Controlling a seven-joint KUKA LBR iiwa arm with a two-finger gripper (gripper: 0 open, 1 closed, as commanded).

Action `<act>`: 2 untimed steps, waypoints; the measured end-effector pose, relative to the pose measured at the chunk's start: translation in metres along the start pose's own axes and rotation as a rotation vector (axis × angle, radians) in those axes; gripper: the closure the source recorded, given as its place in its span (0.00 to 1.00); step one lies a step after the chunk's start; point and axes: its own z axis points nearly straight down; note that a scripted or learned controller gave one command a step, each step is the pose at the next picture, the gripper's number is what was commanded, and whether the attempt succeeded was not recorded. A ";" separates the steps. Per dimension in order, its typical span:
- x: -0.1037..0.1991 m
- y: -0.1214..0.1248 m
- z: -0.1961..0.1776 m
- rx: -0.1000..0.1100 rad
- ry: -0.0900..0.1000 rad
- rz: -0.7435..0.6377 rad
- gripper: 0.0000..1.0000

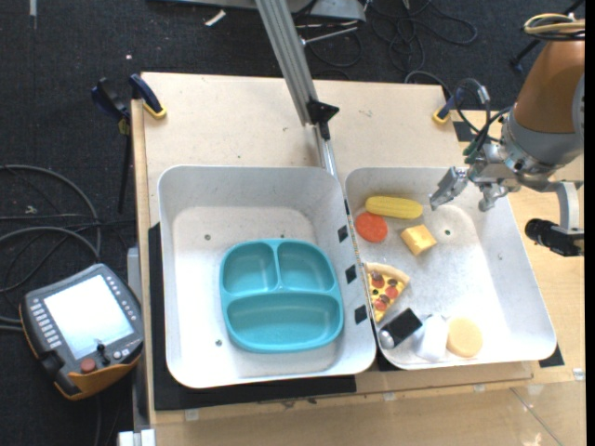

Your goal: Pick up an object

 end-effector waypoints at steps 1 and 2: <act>0.000 0.000 0.000 0.000 -0.001 -0.001 0.00; -0.002 0.004 0.063 0.006 0.000 0.002 0.00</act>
